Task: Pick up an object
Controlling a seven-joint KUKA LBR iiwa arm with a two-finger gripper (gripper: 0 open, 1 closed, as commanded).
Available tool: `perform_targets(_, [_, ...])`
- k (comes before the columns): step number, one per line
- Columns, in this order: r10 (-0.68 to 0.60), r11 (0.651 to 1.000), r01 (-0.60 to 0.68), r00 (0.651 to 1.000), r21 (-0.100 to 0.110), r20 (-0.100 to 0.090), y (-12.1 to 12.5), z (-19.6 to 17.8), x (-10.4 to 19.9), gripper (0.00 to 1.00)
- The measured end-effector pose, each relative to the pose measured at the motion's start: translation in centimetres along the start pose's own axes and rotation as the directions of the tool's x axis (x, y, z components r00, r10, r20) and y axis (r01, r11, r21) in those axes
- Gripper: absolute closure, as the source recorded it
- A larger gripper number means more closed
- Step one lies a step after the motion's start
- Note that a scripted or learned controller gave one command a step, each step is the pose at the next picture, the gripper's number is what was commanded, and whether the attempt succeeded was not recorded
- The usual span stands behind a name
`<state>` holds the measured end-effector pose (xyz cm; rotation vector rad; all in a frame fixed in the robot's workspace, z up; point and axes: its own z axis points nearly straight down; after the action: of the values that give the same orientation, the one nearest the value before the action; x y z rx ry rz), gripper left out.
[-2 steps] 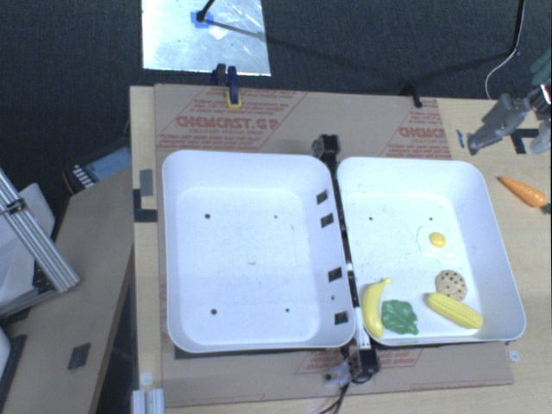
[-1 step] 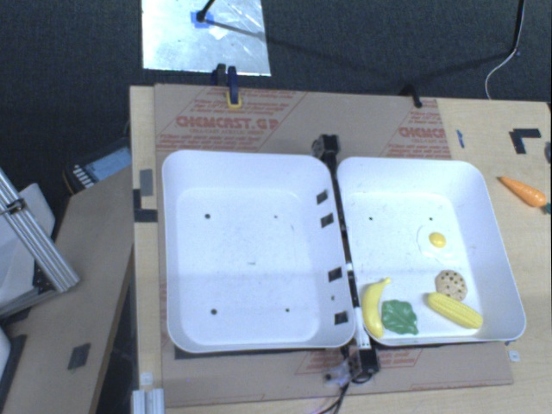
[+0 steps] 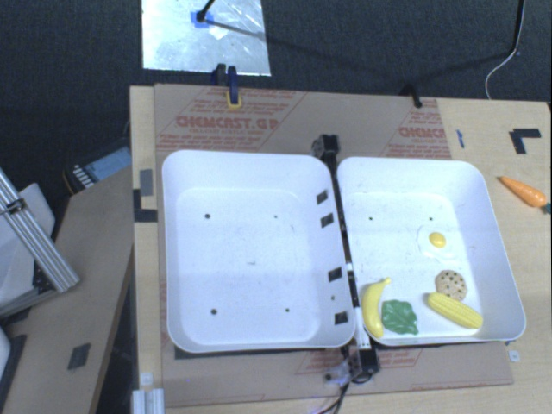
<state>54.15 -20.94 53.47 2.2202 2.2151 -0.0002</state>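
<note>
Dark carpet surrounds a tan worktop (image 3: 259, 119) bearing two shallow white plastic bins side by side. Five toy foods sit in the right bin's (image 3: 405, 184) near half: one yellow banana (image 3: 373, 307), long axis running near to far, touching one green leafy piece (image 3: 399, 317); one yellow corn cob (image 3: 454, 310) lying slantwise; one round brown cookie (image 3: 450, 283); one fried egg (image 3: 436, 241). One orange carrot (image 3: 523, 191) lies on the worktop outside. No gripper is in view.
</note>
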Motion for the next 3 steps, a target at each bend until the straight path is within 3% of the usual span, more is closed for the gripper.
perform_targets(1, [-0.010,1.000,0.010,1.000,-0.001,-0.002,9.5,0.1,0.5,0.00])
perform_targets(2, [-0.009,1.000,0.009,1.000,-0.001,-0.002,12.8,0.0,0.4,0.00])
perform_targets(3, [-0.016,1.000,0.016,1.000,0.012,-0.009,12.7,11.2,11.3,0.00])
